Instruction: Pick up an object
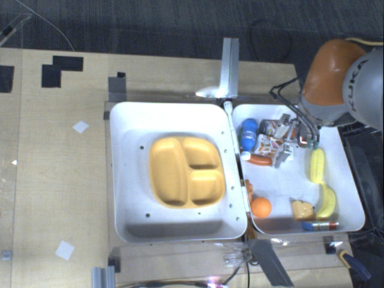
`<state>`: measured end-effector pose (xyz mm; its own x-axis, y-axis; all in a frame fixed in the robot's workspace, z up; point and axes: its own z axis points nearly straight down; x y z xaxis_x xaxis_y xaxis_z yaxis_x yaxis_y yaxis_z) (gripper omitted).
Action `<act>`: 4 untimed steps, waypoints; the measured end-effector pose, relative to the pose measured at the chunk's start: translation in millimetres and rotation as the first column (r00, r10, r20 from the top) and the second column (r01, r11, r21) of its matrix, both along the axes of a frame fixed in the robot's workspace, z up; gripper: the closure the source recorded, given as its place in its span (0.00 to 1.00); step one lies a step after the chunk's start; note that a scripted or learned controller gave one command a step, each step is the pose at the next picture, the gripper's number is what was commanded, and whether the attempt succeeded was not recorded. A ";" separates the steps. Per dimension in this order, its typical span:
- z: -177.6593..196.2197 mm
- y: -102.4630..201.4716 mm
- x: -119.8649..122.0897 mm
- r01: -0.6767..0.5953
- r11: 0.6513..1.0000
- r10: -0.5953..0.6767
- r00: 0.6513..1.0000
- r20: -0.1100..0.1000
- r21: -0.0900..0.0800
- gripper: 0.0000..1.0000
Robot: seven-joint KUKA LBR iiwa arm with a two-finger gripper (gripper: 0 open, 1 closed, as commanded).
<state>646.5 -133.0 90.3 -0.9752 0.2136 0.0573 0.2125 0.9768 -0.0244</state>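
Down in the right bin (351, 179), the claw (282, 141) sits low at the back, among the clutter beside a blue bottle (248, 133) and above a red sausage-like toy (261, 159); whether it is apart or together I cannot tell. Two bananas (316, 164) (327, 200) lie along the right side, an orange ball (261, 207) and a tan block (303, 209) near the front wall. The left bin (129, 161) holds a yellow divided tray (183, 170). Both bins rest on the wooden desk (54, 185).
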 end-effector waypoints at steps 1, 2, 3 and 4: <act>-0.5 27.4 -14.5 0.280 0.960 -0.279 0.959 0.044 -0.011 0.00; 0.0 12.9 1.4 0.142 0.990 -0.142 0.990 -0.011 0.007 0.00; -0.1 12.9 1.5 0.142 0.990 -0.142 0.990 -0.010 0.007 0.00; 46.0 -67.4 -28.3 -0.013 1.000 0.013 0.997 0.075 0.006 0.00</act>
